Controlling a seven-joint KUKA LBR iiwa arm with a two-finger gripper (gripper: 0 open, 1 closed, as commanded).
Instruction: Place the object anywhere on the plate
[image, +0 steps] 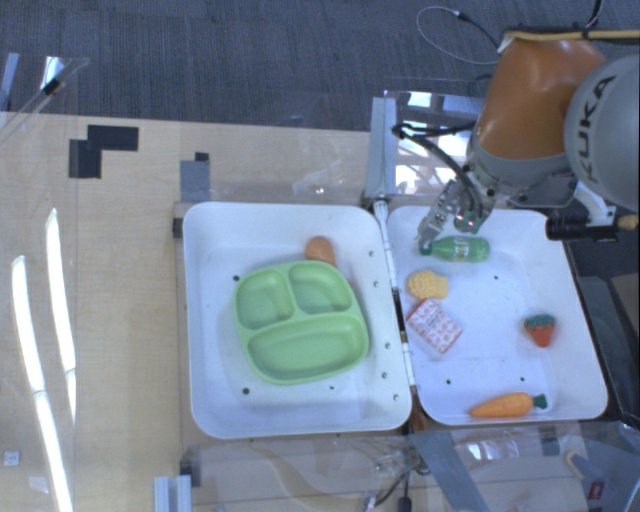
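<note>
Bench (110, 330) — pale wood top, carrying two shallow white bins side by side.

Left bin (215, 400): holds the green plate (300, 322), a three-compartment tray sitting slightly left of the bin's centre. A small orange-brown rounded object (320, 249) lies just beyond the plate's far edge, touching or nearly touching its rim; not on the plate.

Right bin (580, 370): holds the loose items. Arm (545, 95) enters from the right, orange band over the bin's far edge, wrist angled down toward the bin's far left corner.

Gripper (437, 235) sits low at that far left area, its tip just beside the cap end of a green bottle (460, 249), which lies on its side on the bin floor. The bottle is not seen between the fingers — cannot tell whether the gripper is wide or narrow.

Other items in the right bin, well apart from each other:
- orange carrot (505, 405), near the front edge
- red-and-white patterned packet (434, 327), near the left wall
- yellow lumpy piece (428, 285), just beyond the packet
- small strawberry (540, 329), toward the right wall
</note>
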